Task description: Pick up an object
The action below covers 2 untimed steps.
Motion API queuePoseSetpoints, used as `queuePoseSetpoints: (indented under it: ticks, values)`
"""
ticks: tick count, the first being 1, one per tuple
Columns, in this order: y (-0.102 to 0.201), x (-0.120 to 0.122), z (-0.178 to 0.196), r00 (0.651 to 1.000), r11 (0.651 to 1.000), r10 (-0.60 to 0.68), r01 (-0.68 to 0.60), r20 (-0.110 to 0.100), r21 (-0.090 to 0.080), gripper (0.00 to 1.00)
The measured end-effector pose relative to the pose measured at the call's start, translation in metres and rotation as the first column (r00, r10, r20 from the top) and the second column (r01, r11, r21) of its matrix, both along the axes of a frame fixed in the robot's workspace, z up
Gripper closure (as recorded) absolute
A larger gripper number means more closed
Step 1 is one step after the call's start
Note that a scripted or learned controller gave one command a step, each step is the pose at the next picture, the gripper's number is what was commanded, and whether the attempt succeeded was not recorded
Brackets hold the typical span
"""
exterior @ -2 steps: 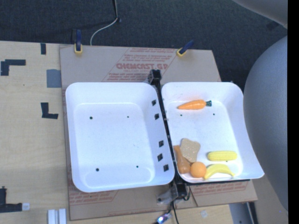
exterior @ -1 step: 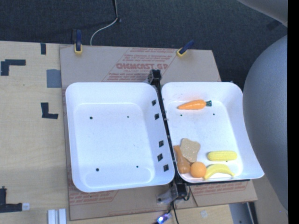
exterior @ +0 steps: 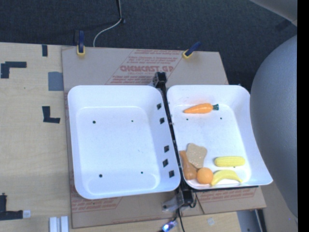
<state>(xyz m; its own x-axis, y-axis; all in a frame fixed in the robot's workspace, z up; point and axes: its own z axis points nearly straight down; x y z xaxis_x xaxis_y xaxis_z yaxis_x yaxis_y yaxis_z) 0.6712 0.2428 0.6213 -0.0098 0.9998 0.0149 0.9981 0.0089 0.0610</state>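
The right bin (exterior: 241, 98) holds several toy foods. An orange carrot (exterior: 199, 108) lies near its far side. At the near side sit a tan slice of bread (exterior: 196, 154) leaning on a brown sausage-like piece (exterior: 187, 167), an orange ball (exterior: 204, 176), a yellow corn cob (exterior: 229, 161) and a yellow banana (exterior: 226, 178). A grey part of the arm (exterior: 282, 124) fills the right edge, above the bin's right rim.
The left bin (exterior: 116, 139) sits beside the right one on a brown cardboard sheet (exterior: 145, 66), joined by a black clip strip (exterior: 165, 129). Two clamps (exterior: 80, 47) hold the cardboard's far edge. A cable (exterior: 113, 18) runs across the dark floor behind.
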Motion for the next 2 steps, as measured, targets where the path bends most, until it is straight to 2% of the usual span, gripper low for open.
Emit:
queuePoseSetpoints:
  ticks: [2]
  values:
    - [0.0035,0.0032,0.0195,0.999,1.000,-0.001,0.000,0.043,0.013,1.00]
